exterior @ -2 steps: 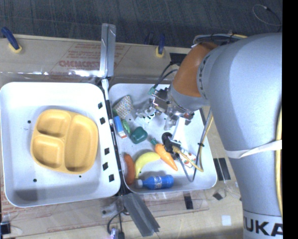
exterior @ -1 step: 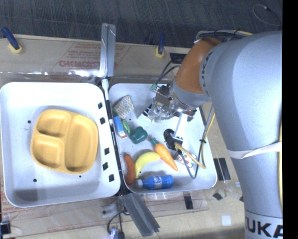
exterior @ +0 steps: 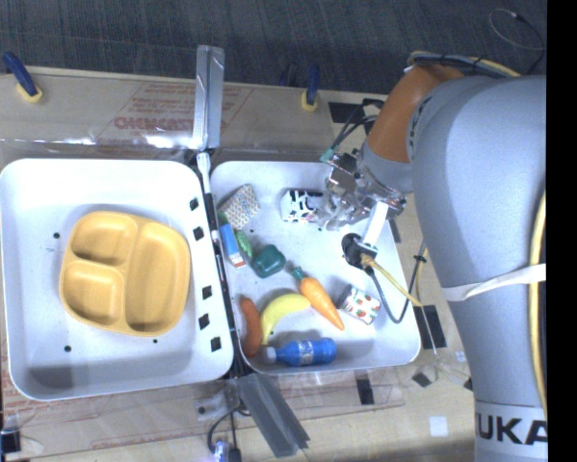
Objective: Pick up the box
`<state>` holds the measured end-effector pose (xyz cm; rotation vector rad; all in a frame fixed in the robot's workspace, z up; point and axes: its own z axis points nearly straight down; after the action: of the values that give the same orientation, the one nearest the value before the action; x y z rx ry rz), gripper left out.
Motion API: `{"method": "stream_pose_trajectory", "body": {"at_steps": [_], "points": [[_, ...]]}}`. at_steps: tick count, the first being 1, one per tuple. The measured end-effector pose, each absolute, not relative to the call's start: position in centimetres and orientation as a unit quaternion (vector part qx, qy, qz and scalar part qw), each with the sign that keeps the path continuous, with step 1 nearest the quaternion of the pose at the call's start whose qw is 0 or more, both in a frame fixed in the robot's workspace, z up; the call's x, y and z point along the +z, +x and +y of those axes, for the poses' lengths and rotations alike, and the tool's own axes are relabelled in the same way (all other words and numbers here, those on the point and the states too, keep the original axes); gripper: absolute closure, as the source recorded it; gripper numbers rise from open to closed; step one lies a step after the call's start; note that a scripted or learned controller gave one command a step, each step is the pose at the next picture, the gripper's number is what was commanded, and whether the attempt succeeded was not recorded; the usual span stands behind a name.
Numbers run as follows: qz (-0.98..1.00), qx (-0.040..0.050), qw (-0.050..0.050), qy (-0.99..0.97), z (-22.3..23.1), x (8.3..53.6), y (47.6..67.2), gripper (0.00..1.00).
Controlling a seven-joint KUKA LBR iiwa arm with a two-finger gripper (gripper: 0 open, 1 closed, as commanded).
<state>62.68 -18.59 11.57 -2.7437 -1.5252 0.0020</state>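
Bins of shallow white plastic are seen side by side on a desk (exterior: pixel 95 104), viewed from above at a slant. The left bin (exterior: pixel 28 354) is occupied by a yellow divided tray (exterior: pixel 124 269). In the right bin (exterior: pixel 404 345), the box (exterior: pixel 361 304), small and white with red spots, is found near the right wall, just beside the tip of a carrot (exterior: pixel 317 298). A banana (exterior: pixel 284 310), a blue bottle (exterior: pixel 303 352), a teal object (exterior: pixel 267 260) and a black-and-white patterned item (exterior: pixel 301 206) are also scattered there. The gripper (exterior: pixel 338 212) is lowered over the bin's upper right part, beside the patterned item and well apart from the box. Whether its fingers are spread or closed cannot be told, and nothing is seen between them.
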Motion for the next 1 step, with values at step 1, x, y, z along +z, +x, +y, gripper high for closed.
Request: {"method": "stream_pose_trajectory", "body": {"at_steps": [1], "points": [[-0.448, 0.0049, 0.012, -0.894, -19.53, 10.55, 64.35, 1.00]]}}
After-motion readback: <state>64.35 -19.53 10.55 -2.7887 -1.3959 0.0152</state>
